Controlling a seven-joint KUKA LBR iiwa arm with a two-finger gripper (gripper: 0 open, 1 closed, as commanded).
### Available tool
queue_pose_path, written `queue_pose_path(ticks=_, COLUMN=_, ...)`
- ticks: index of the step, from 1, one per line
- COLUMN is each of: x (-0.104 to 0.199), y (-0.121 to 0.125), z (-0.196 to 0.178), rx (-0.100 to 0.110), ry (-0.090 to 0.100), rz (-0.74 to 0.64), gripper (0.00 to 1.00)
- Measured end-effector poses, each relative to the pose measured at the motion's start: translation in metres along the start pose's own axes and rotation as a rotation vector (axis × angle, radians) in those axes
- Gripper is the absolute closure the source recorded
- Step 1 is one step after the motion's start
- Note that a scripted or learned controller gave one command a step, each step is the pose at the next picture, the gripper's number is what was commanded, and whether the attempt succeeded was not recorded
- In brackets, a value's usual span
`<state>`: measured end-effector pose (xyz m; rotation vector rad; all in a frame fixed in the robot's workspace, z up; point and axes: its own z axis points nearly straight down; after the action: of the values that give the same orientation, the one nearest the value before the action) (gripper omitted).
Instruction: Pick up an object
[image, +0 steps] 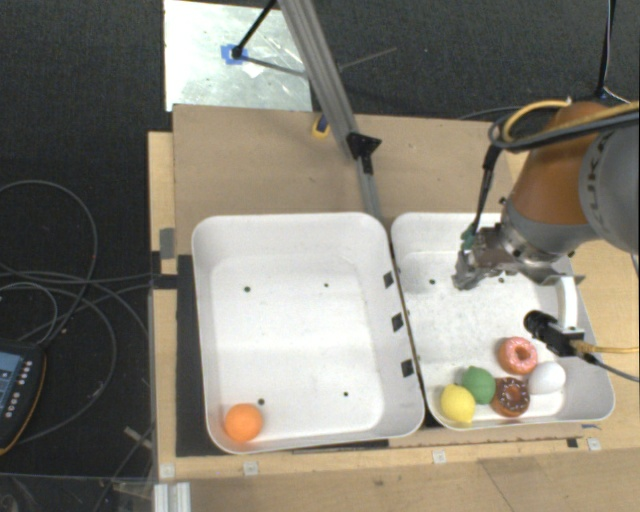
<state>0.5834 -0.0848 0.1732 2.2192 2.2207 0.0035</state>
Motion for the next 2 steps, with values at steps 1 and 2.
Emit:
queue_pose_path(ticks=1, x=0.000, y=0.002, z=-0.054, rx=-0.004, ry=-0.001, rz=-0.004, gripper=1.00)
queue_pose_path(ticks=2, x=0.004, y=0.007, z=-0.118, rx=-0.006, ry=-0.001, rz=-0.005, gripper=1.00)
